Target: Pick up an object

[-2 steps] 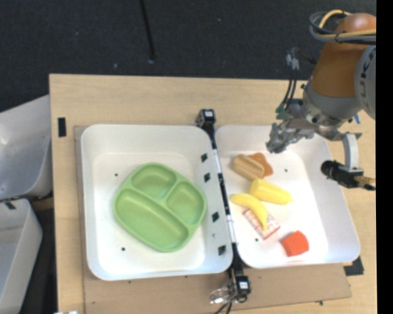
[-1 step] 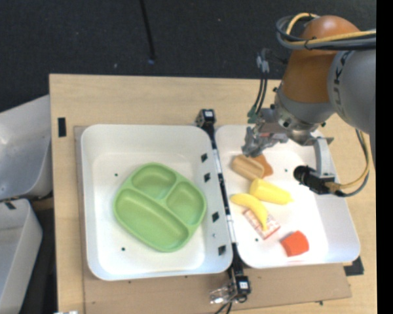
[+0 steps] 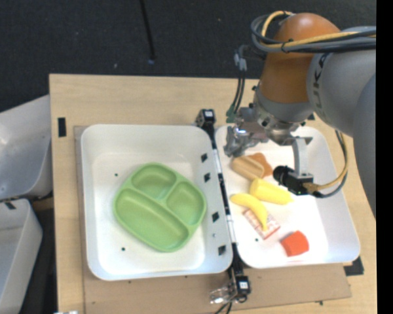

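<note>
Camera view: two shallow white bins were seen side by side on a wooden bench (image 3: 144, 97), and every place below is given relative to the green divided plate (image 3: 160, 205). That plate was laid flat in the left bin (image 3: 92, 175), filling much of its floor, with three compartments visible. To the right of the plate, across the rims where the bins met, the right bin (image 3: 334, 241) was found to hold the loose objects. A tan bread roll (image 3: 251, 166) was placed up and to the right of the plate, near the bin's upper left. A yellow piece (image 3: 271, 191) was set just below the roll, and a banana (image 3: 250, 207) was laid just beside it, closer to the plate. A small red and white packet (image 3: 257, 224) was touching or partly under the banana's lower end. An orange block (image 3: 295, 243) was located farthest right and lowest. The grey arm with its orange band was positioned above the roll, and the gripper (image 3: 239, 139) was hung just over the roll's upper left; whether it was spread or closed could not be told, and nothing was seen held in it.
</note>
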